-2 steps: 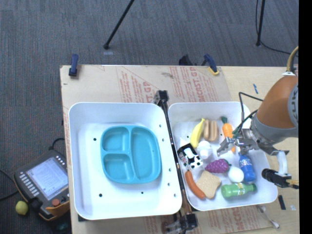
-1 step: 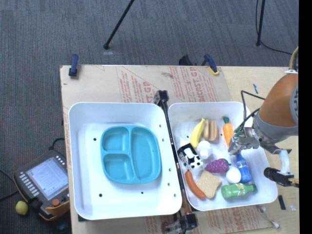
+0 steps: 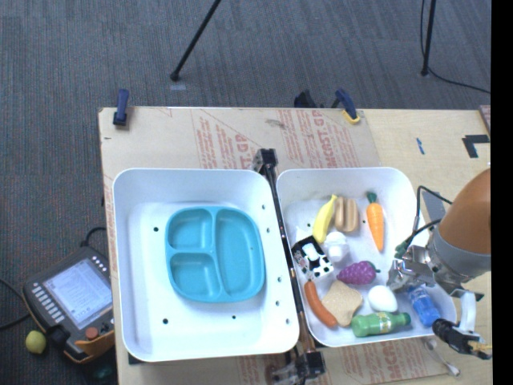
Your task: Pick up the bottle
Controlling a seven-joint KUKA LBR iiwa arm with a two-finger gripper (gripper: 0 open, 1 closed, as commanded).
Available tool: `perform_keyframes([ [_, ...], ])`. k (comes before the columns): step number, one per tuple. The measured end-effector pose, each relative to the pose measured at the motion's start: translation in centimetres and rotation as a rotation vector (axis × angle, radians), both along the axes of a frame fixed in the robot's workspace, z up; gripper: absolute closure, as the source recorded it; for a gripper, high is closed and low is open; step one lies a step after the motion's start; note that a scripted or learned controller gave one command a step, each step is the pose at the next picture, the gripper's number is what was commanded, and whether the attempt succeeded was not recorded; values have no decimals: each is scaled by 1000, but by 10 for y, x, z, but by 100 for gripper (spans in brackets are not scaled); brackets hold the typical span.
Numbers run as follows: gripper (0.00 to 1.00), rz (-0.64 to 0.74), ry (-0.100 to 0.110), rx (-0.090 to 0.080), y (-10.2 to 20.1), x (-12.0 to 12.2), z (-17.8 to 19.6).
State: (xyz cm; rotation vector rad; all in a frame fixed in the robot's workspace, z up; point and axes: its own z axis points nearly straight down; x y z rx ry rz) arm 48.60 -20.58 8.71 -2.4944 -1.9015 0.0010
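A green bottle (image 3: 381,323) with a white label lies on its side along the front wall of the right bin (image 3: 401,179). A smaller blue bottle (image 3: 422,304) lies just to its right, near the bin's front right corner. My gripper (image 3: 406,274) hangs low over the right side of this bin, right above the blue bottle's upper end and beside a white egg (image 3: 382,298). The grey wrist and orange band reach in from the right and hide part of the bin's right wall. I see nothing clearly held.
The right bin also holds a banana (image 3: 324,217), a bun (image 3: 346,213), a carrot (image 3: 375,223), a cow toy (image 3: 314,258), purple grapes (image 3: 357,273), a bread slice (image 3: 343,301) and a sausage (image 3: 320,304). In the left bin lies a teal divided plate (image 3: 215,253).
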Motion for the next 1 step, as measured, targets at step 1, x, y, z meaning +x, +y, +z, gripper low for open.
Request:
perform_keyframes([
  [1, 100, -89, -2, -2, 35, -9, 110],
])
